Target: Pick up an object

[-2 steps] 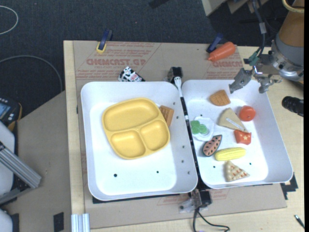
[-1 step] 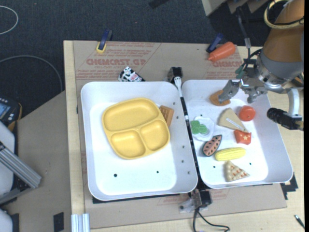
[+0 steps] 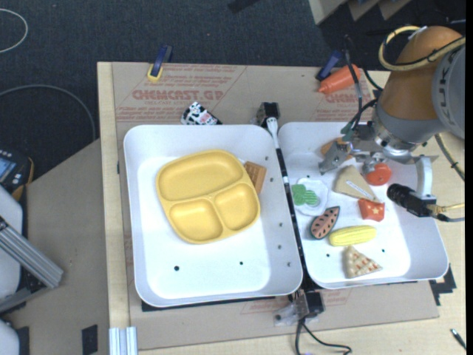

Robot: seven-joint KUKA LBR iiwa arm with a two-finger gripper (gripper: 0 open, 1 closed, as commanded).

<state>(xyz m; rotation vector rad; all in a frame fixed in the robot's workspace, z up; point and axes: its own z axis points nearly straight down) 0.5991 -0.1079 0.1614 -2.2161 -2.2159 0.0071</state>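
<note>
KUKA arm (image 3: 414, 80): orange band w/ grey casing showing; yellow and black cables (image 3: 403, 39) looping alongside; metal wrist.

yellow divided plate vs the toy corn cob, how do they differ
The yellow divided plate lies in the left bin; the toy corn cob lies in the right bin among other toy foods. The plate is far larger, taking up much of its bin, while the corn cob is a small piece. The plate is a flat dish with three compartments; the corn cob is a rounded stick lying on its side. Both are yellow.
</note>
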